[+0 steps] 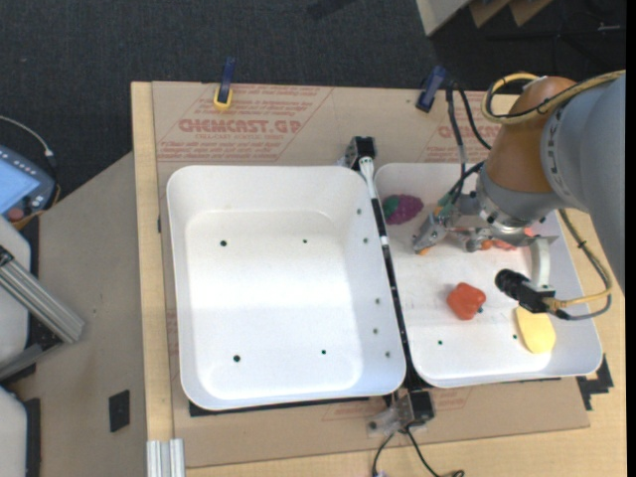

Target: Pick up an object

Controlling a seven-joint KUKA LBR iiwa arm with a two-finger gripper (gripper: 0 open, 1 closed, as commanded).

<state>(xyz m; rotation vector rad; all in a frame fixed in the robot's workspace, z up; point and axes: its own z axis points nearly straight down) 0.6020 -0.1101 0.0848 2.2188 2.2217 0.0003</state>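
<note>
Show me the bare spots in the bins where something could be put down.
The left bin has bare floor from wall to wall. In the right bin, the strip between the divider and the red object is free. It is crowded under the arm, near the purple object and yellow object.

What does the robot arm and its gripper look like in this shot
The arm is thick, rounded and grey, with an orange band above the wrist. Yellow and black cables loop around that band and trail down its side. The gripper is a small metal assembly with thin fingers and little coloured parts.
</note>
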